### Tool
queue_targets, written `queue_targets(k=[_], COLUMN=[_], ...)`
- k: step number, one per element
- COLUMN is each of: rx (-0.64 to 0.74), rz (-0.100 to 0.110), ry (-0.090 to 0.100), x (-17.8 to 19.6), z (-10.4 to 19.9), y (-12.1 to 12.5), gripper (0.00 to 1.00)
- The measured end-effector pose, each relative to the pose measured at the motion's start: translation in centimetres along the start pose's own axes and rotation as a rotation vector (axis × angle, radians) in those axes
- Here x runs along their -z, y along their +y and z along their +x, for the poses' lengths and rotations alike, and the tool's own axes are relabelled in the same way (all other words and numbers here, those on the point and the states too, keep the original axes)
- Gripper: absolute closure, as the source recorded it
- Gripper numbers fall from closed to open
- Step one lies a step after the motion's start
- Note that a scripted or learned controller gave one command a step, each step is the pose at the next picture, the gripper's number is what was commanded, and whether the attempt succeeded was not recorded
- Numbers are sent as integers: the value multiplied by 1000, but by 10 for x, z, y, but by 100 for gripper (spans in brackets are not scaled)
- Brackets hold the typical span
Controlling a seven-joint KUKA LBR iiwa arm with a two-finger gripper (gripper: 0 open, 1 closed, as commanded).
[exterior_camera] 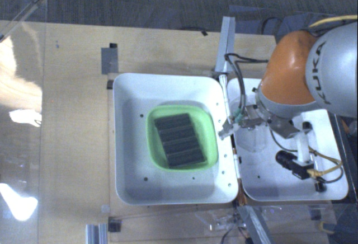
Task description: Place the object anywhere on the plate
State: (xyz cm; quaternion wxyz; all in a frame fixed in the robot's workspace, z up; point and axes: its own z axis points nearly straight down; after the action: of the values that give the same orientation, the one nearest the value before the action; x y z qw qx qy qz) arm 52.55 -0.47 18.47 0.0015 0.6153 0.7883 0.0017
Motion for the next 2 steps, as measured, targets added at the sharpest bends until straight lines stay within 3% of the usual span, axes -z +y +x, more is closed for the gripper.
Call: queue_targets(k=[1,2], rx=[-17,-62], rz=[-3,-2], ry=[-2,0], x=[36,24], z=[-62,21], y=[-7,-3], gripper=[0,0])
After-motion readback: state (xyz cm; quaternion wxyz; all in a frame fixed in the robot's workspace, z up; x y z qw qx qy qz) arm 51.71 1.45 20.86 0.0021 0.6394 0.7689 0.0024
